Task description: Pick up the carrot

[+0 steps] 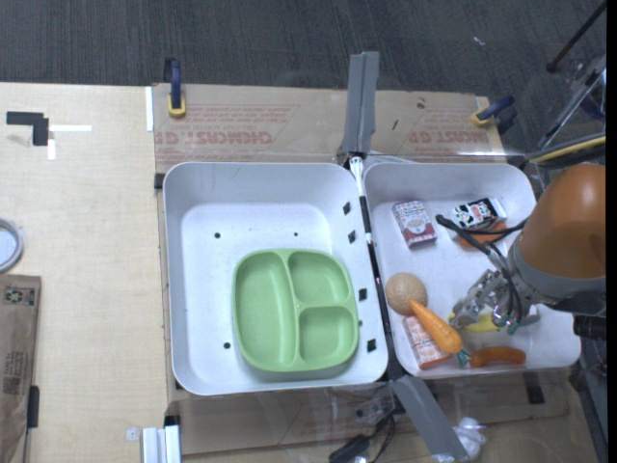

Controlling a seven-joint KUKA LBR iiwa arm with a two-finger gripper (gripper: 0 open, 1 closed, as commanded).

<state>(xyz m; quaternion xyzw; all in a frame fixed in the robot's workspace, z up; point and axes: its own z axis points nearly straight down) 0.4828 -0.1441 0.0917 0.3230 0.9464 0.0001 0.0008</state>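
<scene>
- Starting from the left, the wooden surface carries two white bins side by side; a blue and yellow clamp seems to keep the cardboard sheet under them in place.
- The left bin holds a green divided plate, which lies flat near the front and has three compartments with nothing in them.
- The right bin has the small things, probably scattered so that the arm must choose between them.
- The carrot lies slanted near the front of this bin. Its thick end touches a round brown ball, and its body rests across a small red and white packet.
- Further back lies a red box, and to the right of it a black and white packet.
- The end effector hangs low, just beside the carrot on the right, above a yellow thing and near an orange-red thing.
- I cannot tell if it is apart or together, because wires and metal parts cover it. Nothing shows that it holds the carrot.
- I judge that the carrot is not yet picked up.
</scene>
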